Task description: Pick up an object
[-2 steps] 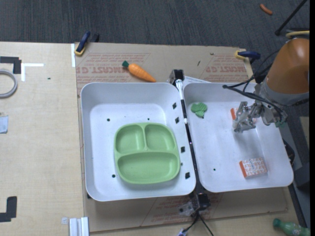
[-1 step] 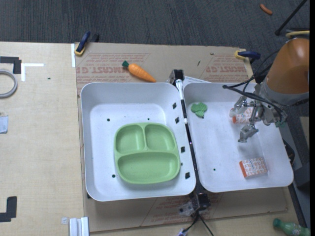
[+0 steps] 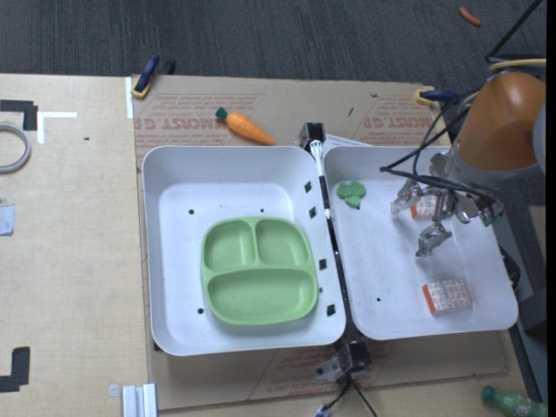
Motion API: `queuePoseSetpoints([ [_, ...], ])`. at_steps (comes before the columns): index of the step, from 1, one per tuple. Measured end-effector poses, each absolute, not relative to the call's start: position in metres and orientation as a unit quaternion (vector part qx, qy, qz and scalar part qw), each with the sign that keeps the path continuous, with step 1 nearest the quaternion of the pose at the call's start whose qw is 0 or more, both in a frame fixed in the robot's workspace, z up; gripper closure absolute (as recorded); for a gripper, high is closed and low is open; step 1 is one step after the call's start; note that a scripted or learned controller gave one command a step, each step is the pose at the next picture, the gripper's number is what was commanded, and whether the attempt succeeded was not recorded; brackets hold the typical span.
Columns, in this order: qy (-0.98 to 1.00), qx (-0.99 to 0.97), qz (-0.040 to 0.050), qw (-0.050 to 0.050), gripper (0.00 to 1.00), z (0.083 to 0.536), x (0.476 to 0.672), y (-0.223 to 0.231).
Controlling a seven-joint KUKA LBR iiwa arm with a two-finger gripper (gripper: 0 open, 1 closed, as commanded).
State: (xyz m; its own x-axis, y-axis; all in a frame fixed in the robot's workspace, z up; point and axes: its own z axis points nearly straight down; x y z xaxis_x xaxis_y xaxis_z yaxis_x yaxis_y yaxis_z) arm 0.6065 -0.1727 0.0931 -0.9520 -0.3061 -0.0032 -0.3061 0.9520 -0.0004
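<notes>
Right bin (image 3: 486,315): claw (image 3: 432,226) mid-bin, finger state unclear; box (image 3: 447,295) near front rim, leaf (image 3: 351,193) by divider.

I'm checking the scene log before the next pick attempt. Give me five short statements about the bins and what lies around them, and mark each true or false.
1. The green divided plate lies in the left bin. True.
2. The carrot lies inside the right bin. False: it lies on the cardboard behind the left bin, outside both.
3. A small green item sits in the right bin near the wall it shares with the left one. True.
4. The orange and white block rests on the plate. False: it lies in the right bin, near its front right corner.
5. The tool hangs over the left bin. False: it is over the right bin.
</notes>
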Motion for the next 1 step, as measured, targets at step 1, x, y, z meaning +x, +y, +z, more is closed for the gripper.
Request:
queuePoseSetpoints([
  [1,0.917,-0.398,0.0000,0.002,0.00,0.0930,0.5862,-0.1774],
])
